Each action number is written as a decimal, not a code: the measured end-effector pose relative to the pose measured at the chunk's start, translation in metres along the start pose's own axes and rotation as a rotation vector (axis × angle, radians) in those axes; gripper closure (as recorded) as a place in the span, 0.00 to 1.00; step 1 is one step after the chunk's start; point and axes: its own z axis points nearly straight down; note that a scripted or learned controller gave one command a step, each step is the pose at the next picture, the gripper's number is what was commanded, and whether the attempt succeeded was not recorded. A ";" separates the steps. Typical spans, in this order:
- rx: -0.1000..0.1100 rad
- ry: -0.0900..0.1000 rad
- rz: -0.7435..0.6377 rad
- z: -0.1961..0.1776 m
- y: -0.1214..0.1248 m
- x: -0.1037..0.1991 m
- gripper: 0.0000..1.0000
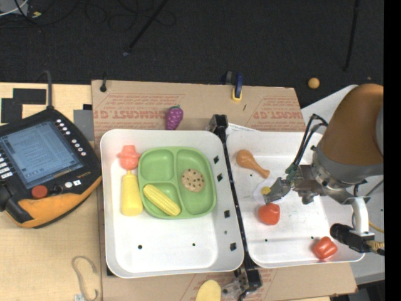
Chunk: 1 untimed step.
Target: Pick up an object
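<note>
My two-finger gripper (274,193) hangs low in the right white bin (294,256); whether it is parted or closed I cannot tell. A small yellow piece sits at its tip, grasp unconfirmed. Just near of it lies a round red plastic tomato (269,214); far-left, a tan plastic drumstick (250,163). Risk: closing off-centre would nudge the tomato aside, so it rolls away.
</note>
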 end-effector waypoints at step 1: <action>-0.014 -0.002 -0.002 -0.007 0.003 0.000 0.00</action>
